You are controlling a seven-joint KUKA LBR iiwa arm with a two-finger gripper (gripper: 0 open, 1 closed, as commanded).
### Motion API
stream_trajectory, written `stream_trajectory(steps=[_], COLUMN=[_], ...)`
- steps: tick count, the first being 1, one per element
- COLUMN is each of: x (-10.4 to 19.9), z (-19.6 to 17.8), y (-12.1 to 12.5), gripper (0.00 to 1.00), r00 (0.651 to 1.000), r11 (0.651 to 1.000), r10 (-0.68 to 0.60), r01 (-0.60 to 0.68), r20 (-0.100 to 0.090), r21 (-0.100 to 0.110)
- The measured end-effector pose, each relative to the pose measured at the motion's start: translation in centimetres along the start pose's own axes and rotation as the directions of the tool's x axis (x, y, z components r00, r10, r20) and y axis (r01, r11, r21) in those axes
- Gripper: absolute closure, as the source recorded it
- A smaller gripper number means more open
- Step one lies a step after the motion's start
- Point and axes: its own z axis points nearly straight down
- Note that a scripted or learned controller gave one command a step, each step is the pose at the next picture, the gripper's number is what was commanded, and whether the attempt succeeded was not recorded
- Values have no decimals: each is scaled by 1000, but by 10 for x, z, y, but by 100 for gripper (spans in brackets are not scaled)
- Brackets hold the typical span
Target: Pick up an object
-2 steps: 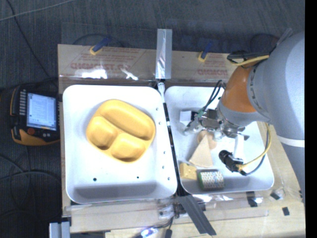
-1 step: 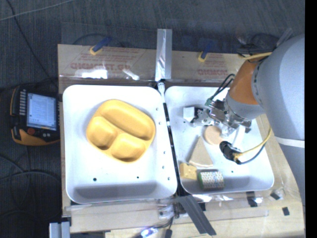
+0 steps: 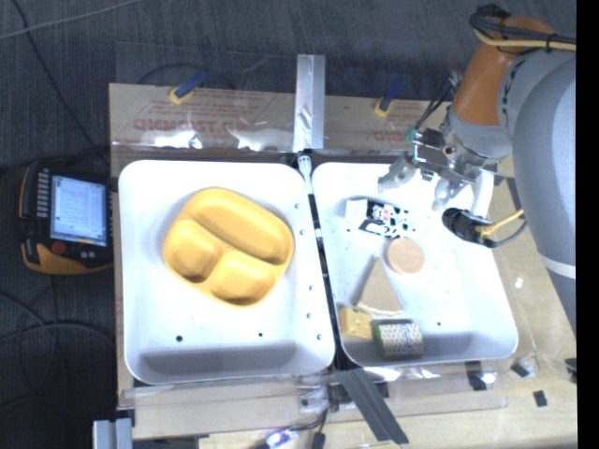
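- On the bench (image 3: 140, 101) we see two shallow white bins side by side, a left bin (image 3: 150, 325) and a right bin (image 3: 468, 316), with dark carpet (image 3: 65, 54) around them and a handheld control screen (image 3: 67, 215) lying left of the bench.
- Filling much of the left bin, we see a large yellow lumpy cushion-like thing (image 3: 227, 244).
- Across the right bin we see a small black and white card (image 3: 382, 217), a round tan disc (image 3: 405, 256) just below it, a tan wedge (image 3: 377, 290), a small yellow block (image 3: 355, 323) and a grey speckled block (image 3: 399, 339) beside it.
- Over the right bin's upper right part we see the gripper (image 3: 436, 176) on the grey arm (image 3: 552, 138); we cannot tell how it stands, and nothing shows between its tips.
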Motion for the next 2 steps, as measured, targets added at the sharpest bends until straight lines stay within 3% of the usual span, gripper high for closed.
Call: stream_trajectory(steps=[1, 2], x=[-28, -45], z=[47, 100], y=[-50, -66], gripper=[0, 0], r00=[1000, 1000], r11=[1000, 1000], r10=[16, 9], r01=[-16, -9], r20=[0, -6], r21=[2, -11])
